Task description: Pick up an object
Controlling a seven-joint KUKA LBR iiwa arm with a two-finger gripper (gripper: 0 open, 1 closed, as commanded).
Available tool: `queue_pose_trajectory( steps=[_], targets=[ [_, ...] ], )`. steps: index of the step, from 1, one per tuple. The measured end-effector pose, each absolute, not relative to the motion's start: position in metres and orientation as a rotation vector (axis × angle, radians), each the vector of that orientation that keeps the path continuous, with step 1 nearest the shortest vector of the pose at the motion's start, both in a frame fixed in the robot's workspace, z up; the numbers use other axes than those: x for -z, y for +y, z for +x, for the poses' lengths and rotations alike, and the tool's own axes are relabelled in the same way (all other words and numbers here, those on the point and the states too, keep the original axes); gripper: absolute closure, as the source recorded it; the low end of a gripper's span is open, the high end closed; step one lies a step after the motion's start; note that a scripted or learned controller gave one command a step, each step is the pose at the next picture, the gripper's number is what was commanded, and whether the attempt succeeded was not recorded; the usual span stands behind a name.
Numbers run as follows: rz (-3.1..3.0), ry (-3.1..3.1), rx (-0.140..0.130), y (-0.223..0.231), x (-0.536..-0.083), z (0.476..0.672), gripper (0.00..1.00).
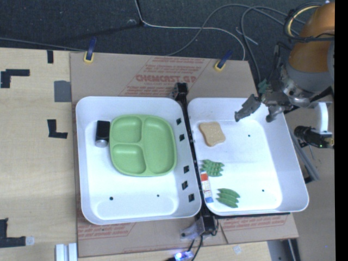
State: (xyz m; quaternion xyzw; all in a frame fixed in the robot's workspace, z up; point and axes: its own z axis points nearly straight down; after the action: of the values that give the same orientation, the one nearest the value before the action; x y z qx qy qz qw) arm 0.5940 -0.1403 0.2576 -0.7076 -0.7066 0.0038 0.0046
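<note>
So the gripper (256, 109) is hovering over the upper right part of the right bin (272, 162), with its two fingers spread wide apart and nothing sitting between them. Using the bread slice (211, 134) as the landmark: the gripper is hanging up and to the right of it, well apart, not touching anything.

The bread slice is lying flat in the right bin, toward the bin's upper left area. It's looking like a tan, toast-shaped piece of toy food, a bit tilted. Below the bread, a green leafy piece (212, 168) is lying near the bin's left wall. Further below the bread, a green pea pod (228, 197) is resting near the bottom of the same bin. Just left of that pod, and straight down from the bread, a small tube with red and white on it (205, 185) is lying along the left wall.

Left of the bread, across the divider, the left bin (130, 203) is holding a green divided plate (143, 145) with three compartments. A small dark object (102, 132) is sitting just beside the plate's left edge, on the far side from the bread.
</note>
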Motion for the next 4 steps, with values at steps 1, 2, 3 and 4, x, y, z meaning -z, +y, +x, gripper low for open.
queue_pose_trajectory(
  steps=[1, 2, 3, 4],
  targets=[
    [-2.22, -2.222, -0.002, -0.14, -0.263, 0.596, 0.0],
    [-2.218, -2.22, -0.007, -0.142, -0.22, 0.594, 0.0],
    [-2.216, -2.219, -0.007, -0.134, -0.169, 0.586, 0.0],
    [-2.216, -2.22, -0.007, -0.128, -0.123, 0.584, 0.0]
  ],
)
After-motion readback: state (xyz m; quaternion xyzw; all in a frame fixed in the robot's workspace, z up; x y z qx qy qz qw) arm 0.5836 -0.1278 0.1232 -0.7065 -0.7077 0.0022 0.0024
